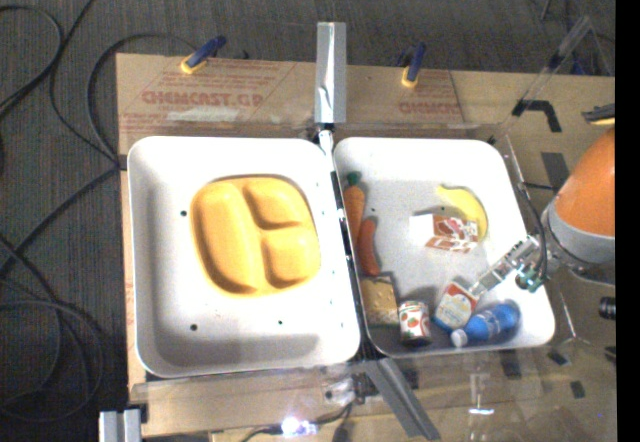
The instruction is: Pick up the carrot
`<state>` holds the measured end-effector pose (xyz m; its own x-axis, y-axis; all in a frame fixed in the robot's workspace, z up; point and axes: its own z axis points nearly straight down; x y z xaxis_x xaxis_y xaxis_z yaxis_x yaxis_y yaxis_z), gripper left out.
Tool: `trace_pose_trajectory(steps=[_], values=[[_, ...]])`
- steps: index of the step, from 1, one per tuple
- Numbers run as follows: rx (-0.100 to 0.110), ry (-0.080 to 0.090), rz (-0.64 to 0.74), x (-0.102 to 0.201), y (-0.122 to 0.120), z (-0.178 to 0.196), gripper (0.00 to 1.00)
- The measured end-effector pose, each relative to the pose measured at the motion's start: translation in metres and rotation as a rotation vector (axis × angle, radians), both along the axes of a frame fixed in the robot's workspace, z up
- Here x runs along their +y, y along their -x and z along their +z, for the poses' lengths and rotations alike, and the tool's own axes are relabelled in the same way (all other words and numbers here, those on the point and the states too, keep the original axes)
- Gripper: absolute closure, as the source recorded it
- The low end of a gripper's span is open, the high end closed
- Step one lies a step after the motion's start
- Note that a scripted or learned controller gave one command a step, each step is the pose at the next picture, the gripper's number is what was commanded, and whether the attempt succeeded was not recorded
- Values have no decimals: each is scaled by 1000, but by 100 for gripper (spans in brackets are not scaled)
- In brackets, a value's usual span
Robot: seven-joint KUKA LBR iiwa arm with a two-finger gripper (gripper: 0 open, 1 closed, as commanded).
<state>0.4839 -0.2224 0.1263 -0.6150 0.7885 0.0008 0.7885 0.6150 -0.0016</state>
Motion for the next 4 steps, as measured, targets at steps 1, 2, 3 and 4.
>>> trace_pose_trajectory(steps=[1,2,3,4], values=[[-14,3,351,0,-5,-31,100],[-3,-1,440,54,-18,-2,100],[-26,9,192,61,-8,-26,100],[-30,19,315,64,-9,-27,100]])
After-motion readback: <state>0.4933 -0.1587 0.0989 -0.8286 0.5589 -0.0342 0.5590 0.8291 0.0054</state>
